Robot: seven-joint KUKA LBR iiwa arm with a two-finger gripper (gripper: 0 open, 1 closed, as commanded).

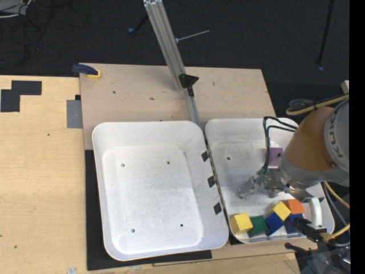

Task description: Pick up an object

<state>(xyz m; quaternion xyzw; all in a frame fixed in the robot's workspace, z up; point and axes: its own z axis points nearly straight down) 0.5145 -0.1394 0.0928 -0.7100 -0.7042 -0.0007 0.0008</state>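
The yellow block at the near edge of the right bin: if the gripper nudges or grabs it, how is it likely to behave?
The yellow block looks like a rigid cube with flat faces, so it would probably slide, not roll. It sits against the green block near the bin wall, so a push likely jams it or shifts its neighbour. It seems small and probably light.

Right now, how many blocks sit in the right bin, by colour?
Yellow blocks: 2, small yellow cube and small yellow block
Blue block: 1
Green block: 1
Orange block: 1
Purple block: 1
Total: 6
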